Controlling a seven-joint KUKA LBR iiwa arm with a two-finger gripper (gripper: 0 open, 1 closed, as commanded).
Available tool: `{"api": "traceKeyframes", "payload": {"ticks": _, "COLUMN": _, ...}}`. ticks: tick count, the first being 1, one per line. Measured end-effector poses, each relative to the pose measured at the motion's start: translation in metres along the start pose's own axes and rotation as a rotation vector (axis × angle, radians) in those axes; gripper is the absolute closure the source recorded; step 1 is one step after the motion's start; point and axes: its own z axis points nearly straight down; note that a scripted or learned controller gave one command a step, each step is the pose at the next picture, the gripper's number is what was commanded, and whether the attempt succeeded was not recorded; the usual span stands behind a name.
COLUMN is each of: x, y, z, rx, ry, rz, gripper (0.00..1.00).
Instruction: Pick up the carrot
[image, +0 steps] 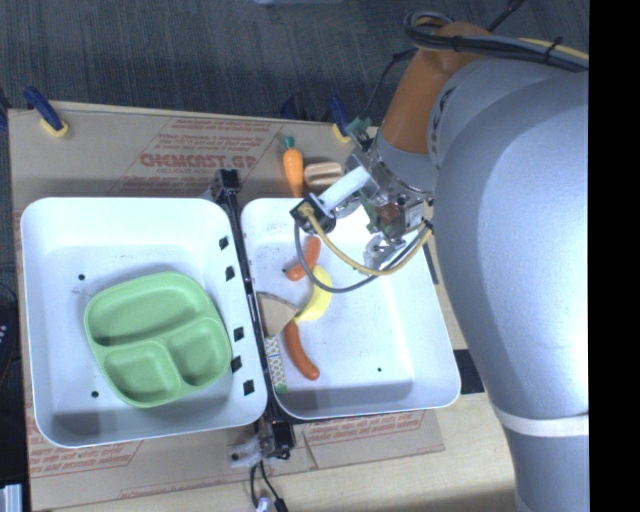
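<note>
The carrot (291, 170) is small and orange with a green top. It lies on the cardboard just behind the back rim of the right bin (425, 385), near the bins' divider. My gripper (386, 222) hangs over the back right part of the right bin, about a hand's width to the right of the carrot and apart from it. A yellow cable loops below the wrist over the bin floor. Nothing shows between the gripper and the carrot.
A tan bread-like piece (322, 177) lies right beside the carrot. The right bin holds a banana (314, 302), an orange sausage (303, 354) and another orange piece (308, 258). A green divided plate (155, 338) sits in the left bin (40, 300).
</note>
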Motion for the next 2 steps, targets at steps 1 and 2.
{"api": "traceKeyframes", "payload": {"ticks": 1, "x": 0.018, "y": 0.065, "z": 0.027, "rx": 0.0, "ry": 0.002, "rz": 0.181, "gripper": 0.0}}
{"api": "traceKeyframes", "payload": {"ticks": 2, "x": 0.013, "y": 0.086, "z": 0.158, "rx": 0.003, "ry": -0.001, "rz": 0.178, "gripper": 0.0}}
